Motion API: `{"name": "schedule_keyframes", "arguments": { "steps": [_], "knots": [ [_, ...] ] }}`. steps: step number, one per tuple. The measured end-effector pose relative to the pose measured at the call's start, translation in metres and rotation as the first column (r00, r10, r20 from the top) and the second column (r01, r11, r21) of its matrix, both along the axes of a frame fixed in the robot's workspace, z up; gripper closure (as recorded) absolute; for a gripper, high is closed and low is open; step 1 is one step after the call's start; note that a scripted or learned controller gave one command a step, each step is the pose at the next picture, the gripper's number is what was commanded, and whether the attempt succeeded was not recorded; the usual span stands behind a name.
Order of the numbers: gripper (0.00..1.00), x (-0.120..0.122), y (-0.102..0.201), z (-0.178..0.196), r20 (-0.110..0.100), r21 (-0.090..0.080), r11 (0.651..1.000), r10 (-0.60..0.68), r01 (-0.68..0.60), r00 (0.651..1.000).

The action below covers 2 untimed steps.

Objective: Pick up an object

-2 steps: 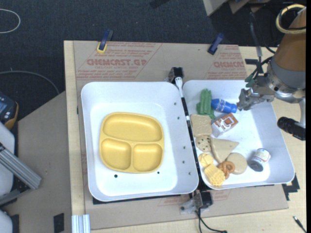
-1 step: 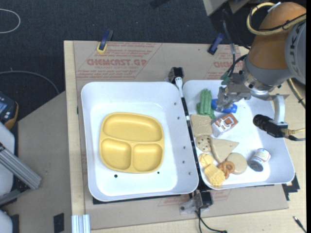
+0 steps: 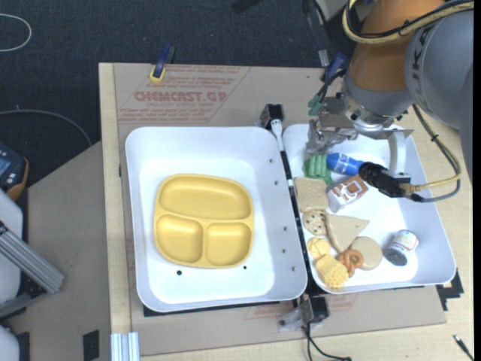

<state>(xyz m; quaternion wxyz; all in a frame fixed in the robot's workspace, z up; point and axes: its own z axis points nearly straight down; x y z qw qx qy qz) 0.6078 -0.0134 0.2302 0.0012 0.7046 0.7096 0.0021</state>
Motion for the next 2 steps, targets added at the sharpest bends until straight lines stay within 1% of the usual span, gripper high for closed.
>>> {"name": "schedule_keyframes", "arguments": {
  "steps": [1, 2],
  "knots": [
    [1.0, 0.0164, 0.0505, 0.004, 0.0, 0.0, 1.0, -0.001, 0.001, 1.0],
    [1.0, 0.0137, 0.0504, 0.0033, -0.005, -0.002, 1.0, -0.006, 0.006, 1.0]
  ]
}}
